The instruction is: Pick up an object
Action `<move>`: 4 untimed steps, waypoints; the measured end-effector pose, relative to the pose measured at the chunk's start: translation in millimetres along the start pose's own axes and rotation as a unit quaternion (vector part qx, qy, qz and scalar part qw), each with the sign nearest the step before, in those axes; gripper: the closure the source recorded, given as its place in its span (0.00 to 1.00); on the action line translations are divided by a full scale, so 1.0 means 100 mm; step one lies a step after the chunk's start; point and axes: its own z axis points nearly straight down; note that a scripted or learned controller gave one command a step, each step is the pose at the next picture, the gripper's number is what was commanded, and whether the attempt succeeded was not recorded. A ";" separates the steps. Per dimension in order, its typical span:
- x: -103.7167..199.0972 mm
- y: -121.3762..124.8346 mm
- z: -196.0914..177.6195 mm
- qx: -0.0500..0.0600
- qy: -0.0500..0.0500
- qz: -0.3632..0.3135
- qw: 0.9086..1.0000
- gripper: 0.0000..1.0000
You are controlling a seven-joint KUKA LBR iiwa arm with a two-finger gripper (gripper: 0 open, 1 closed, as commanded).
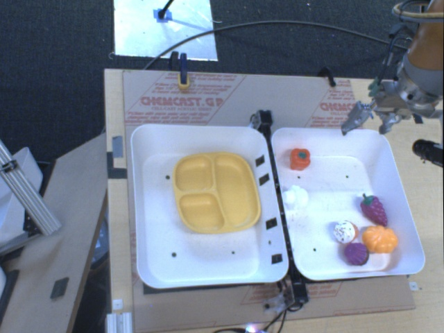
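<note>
Red "CHEMCAST GP" lettering marks the counter [208,92] sheet; the hand [372,118], fingers spread and holding nothing, hovers above the right bin's [399,179] far rim.

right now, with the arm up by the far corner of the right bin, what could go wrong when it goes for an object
1. The hand hangs over the right bin's far rim, so a straight descent may hit the rim.
2. The toy grapes, the orange pumpkin, the purple toy and the white speckled toy crowd one corner; a grab there may nudge neighbours or catch two.
3. The small white object lies near the dividing wall, leaving little room.
</note>
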 end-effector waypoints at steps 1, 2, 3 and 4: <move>0.01 0.02 -0.08 -0.006 -0.001 -0.001 1.000 0.00; -0.03 0.08 0.51 -0.005 -0.001 0.000 1.000 0.00; 0.02 0.06 0.94 -0.005 -0.001 -0.001 1.000 0.00; 0.09 0.10 1.38 -0.005 -0.001 -0.002 1.000 0.00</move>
